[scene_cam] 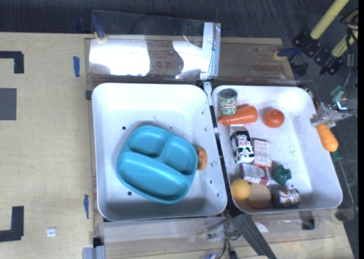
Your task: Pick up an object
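Because the right bin (318, 186) packs its carrot (239, 115), tomato (274, 118) and cartons tightly, expect your pincer (331, 112), hovering at its right rim, state unreadable, to nudge neighbours or close on nothing.

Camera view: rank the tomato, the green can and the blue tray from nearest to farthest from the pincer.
From the pincer at the right bin's right edge:
1. Tomato, right bin, upper right part.
2. Green can, right bin, top left corner.
3. Blue tray, left bin.
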`<state>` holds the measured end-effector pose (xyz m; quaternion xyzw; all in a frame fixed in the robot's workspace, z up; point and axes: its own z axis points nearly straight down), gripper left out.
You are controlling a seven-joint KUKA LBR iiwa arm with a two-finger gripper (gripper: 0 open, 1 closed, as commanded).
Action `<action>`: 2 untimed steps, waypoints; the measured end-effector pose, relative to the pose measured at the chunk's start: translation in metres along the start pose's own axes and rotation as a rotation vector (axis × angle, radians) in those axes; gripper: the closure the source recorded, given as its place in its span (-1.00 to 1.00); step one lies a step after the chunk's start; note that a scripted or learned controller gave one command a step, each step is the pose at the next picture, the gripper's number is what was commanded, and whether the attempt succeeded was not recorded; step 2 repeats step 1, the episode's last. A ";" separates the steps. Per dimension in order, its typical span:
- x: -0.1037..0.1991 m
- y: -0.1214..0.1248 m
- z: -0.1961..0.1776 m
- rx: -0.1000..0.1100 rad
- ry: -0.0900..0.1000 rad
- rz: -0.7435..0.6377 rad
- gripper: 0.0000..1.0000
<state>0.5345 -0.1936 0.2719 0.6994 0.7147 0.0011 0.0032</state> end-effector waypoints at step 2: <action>0.077 0.015 0.013 0.008 0.006 -0.033 1.00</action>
